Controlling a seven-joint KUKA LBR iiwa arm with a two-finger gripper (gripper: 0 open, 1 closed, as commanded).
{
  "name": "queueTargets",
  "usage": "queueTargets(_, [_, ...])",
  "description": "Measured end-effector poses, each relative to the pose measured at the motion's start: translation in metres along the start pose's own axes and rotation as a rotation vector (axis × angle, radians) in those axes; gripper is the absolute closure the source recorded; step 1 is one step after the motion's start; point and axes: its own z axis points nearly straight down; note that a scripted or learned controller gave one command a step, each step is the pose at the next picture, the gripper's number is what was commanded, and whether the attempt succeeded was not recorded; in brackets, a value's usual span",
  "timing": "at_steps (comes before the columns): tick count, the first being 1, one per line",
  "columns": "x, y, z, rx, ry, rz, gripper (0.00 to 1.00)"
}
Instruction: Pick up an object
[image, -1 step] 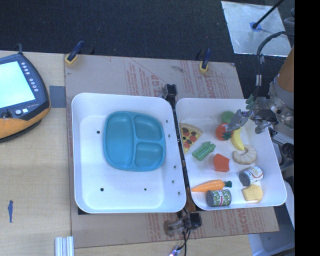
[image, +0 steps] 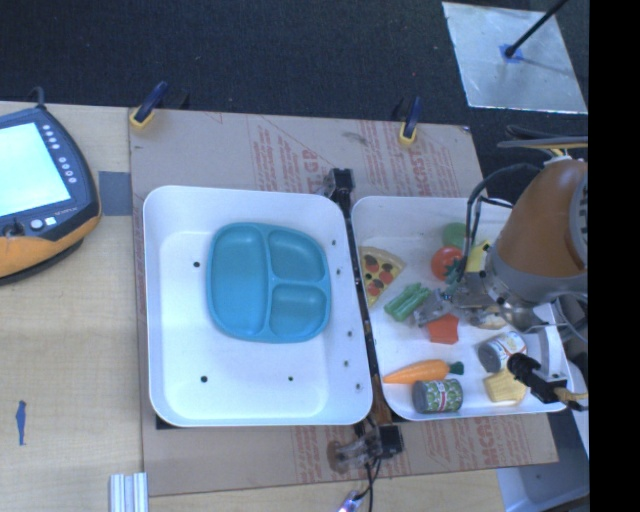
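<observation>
1. Clutter fills the near end of the right-hand shallow white bin (image: 372, 300): a small green-labelled can (image: 438, 396) lies on its side at six o'clock, with an orange toy carrot (image: 417, 372) just beyond it, long axis running nine to three. A yellow cheese-like block (image: 505, 388) sits at about four o'clock, near a silver-ended can (image: 498, 352).

2. Gripper (image: 462, 296) of the grey arm with the orange band hangs over the middle of this bin, reaching in from three o'clock. Whether its claw is open or closed cannot be told; the wrist hides the tips.

3. The likeliest target, by my reading, is the small red block (image: 443, 329), lying just at the claw's seven o'clock. The green ridged toy piece (image: 405, 301) lies at the claw's nine o'clock, near it, long axis tilted from eight to two. The move turns on that short offset toward the near left.

4. Farther off, a red tomato-like ball (image: 446, 261) sits at the claw's eleven o'clock, and a toy pizza slice (image: 379, 270) lies against the bin's left wall.

5. The left white bin (image: 170, 300) bears a blue sectioned plate (image: 268, 282).

6. Writing: the can's label is too small to read; red print on the cardboard sheet (image: 300, 155) beneath the bins is illegible too.
</observation>
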Motion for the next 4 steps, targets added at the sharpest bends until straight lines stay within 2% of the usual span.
queueTargets(1, [0.042, 0.006, 0.016, 0.001, 0.001, -0.002, 0.00])
queueTargets(2, [0.040, 0.006, 0.006, 0.003, -0.001, -0.004, 1.00])
queueTargets(3, [0.117, 0.069, -0.086, -0.004, 0.001, -0.001, 1.00])
queueTargets(4, [0.117, 0.068, -0.085, -0.002, 0.001, 0.000, 0.00])
